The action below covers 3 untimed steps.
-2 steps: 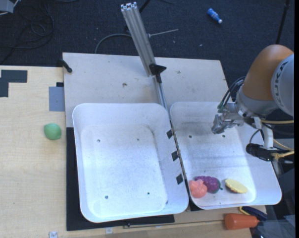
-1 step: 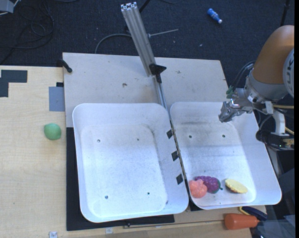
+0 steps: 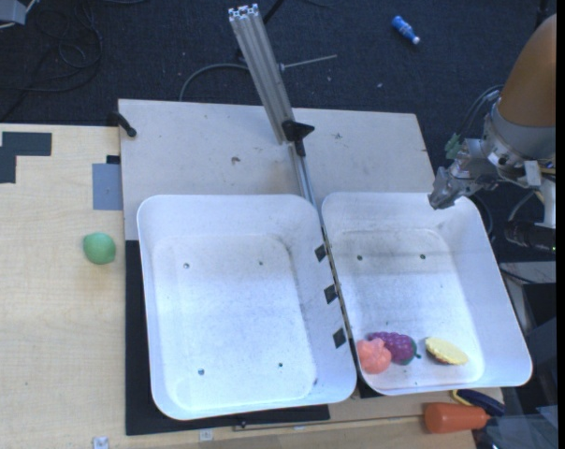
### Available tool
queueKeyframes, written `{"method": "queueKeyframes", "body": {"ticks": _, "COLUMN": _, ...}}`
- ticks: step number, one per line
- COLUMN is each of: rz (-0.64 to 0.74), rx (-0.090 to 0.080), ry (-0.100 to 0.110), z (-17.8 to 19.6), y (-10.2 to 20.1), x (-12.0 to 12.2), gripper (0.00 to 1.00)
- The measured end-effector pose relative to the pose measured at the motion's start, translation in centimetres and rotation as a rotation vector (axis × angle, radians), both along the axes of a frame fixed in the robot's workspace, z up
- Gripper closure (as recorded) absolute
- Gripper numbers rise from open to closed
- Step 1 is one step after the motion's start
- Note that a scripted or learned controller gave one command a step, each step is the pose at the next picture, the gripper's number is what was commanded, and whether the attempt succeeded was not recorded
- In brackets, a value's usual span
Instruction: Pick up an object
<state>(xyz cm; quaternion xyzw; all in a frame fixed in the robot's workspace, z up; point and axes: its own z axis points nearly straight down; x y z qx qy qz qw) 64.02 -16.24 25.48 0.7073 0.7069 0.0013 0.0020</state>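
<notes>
Right bin [image 3: 488, 279] holds three toys [image 3: 395, 347]; whether the pincer [image 3: 443, 195] is parted, cannot tell

A dark floor [image 3: 123, 36] with loose cables [image 3: 67, 50] lies behind a pale wooden bench [image 3: 39, 335]; a blue object [image 3: 405, 30] lies there.

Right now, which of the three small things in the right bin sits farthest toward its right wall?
The yellow piece. It lies apart, right of the purple grape-like one and the orange-pink one, which touch near the bin's left wall.
</notes>
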Motion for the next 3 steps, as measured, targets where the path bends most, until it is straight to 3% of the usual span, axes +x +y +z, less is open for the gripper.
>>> {"method": "queueKeyframes", "body": {"ticks": 3, "rz": 0.004, "rx": 0.002, "ry": 0.006, "z": -2.4, "y": 15.8, "x": -4.5, "gripper": 1.00}}
